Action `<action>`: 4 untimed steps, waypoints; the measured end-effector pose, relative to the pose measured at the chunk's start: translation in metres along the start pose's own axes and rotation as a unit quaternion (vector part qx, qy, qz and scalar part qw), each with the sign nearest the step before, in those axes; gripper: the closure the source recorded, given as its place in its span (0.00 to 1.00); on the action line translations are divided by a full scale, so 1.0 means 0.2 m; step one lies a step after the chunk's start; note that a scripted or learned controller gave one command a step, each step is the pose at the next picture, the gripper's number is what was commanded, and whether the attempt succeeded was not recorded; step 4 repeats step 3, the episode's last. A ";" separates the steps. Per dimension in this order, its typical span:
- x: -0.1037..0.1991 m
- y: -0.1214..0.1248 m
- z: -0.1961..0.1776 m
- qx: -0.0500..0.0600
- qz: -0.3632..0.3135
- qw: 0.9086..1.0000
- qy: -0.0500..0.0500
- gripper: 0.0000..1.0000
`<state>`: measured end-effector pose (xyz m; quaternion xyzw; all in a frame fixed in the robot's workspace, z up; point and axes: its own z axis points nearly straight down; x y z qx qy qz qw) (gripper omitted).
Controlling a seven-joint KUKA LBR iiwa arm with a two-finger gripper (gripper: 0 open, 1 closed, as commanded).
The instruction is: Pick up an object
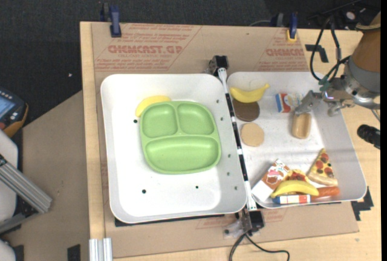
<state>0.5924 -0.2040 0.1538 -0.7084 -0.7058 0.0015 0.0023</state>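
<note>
Nearest the camera, at the front edge of the right bin, lies a small heap: a banana, a pizza slice and a red-and-white packet, crowded against the rim.

Likeliest target, as I judge it, is the tan cylinder in the middle of that bin. It lies flat with its long axis running roughly front to back in the view. The pincer hangs just above and to the right of the cylinder's far end, very close to it, perhaps touching; whether it is apart or together I cannot tell, and nothing is visibly held. The coming move, I judge, is a short drop toward the view's lower left, closing across the cylinder's short width.

Room is fair: bare bin floor lies right of the cylinder and in front of it, up to the heap. To its left sit a tan round disc and a dark brown disc, with a second banana behind. A small red-and-blue carton stands close at the far left.

Left bin holds a green divided plate, well apart.
</note>
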 end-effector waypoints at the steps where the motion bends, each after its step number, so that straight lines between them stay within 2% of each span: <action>1: 0.00 -0.05 0.37 0.001 -0.001 1.000 0.001 0.00; 2: 0.00 -0.04 0.29 -0.004 -0.001 1.000 -0.001 1.00; 3: 0.31 0.32 -0.06 -0.009 -0.006 1.000 -0.001 1.00; 4: 0.31 0.32 -0.06 -0.009 -0.006 1.000 -0.001 1.00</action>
